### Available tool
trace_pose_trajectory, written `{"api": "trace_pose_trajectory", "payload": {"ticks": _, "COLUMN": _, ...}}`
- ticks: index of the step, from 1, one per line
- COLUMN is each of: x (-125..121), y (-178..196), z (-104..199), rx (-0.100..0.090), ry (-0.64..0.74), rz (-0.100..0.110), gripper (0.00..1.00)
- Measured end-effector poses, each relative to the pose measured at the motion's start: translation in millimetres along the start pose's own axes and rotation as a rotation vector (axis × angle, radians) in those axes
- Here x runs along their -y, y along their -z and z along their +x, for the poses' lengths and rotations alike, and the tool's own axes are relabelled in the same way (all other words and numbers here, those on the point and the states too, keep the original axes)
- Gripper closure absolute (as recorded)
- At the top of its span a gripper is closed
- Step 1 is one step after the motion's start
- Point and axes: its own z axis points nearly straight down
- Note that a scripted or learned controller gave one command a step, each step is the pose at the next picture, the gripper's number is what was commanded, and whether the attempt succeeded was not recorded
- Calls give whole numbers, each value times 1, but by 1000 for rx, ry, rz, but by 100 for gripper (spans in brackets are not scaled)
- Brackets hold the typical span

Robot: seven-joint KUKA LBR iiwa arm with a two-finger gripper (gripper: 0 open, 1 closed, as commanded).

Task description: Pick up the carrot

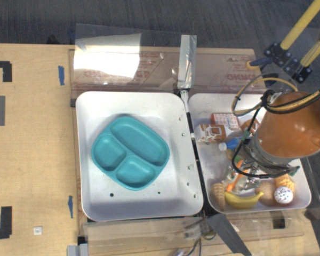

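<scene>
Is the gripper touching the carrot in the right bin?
Cannot tell. In the camera view the gripper hangs directly over the carrot, and the arm hides any contact.

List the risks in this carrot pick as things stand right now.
1. The small orange carrot lies wedged among clutter; the yellow plastic banana and tan bread roll crowd it, so the two-finger gripper may grab or nudge a neighbour instead.
2. The grey arm's orange band blocks the camera, hiding any miss.

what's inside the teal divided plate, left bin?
Nothing: all three compartments of the teal divided plastic plate in the shallow white left bin show bare. Whatever lies under the plate is covered.
</scene>
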Motion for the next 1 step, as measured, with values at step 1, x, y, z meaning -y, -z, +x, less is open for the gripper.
{"api": "trace_pose_trajectory", "payload": {"ticks": 1, "x": -31, "y": 142, "z": -42, "rx": -5, "ry": 131, "rz": -7, "gripper": 100}}
